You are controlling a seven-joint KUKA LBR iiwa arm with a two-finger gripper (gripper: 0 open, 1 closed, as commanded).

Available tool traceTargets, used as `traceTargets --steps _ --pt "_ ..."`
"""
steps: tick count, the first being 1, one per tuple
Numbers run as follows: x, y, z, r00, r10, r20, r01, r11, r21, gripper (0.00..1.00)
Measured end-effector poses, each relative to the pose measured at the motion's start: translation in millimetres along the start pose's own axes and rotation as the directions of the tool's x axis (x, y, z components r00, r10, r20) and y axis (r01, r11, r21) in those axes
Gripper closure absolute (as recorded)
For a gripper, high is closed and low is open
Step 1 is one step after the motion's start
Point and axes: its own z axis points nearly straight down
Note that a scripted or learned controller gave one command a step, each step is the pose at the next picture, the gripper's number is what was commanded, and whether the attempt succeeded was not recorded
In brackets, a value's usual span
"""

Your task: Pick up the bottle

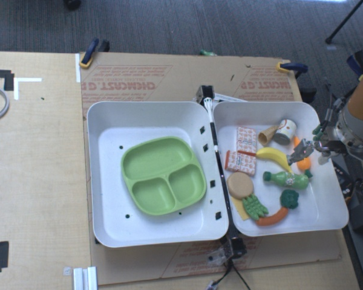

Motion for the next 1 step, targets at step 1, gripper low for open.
traceTargets --steps 1 --pt "31.2 -1.0 105.2 0.997 -0.082 0.0 0.082 0.997 -0.001 0.0"
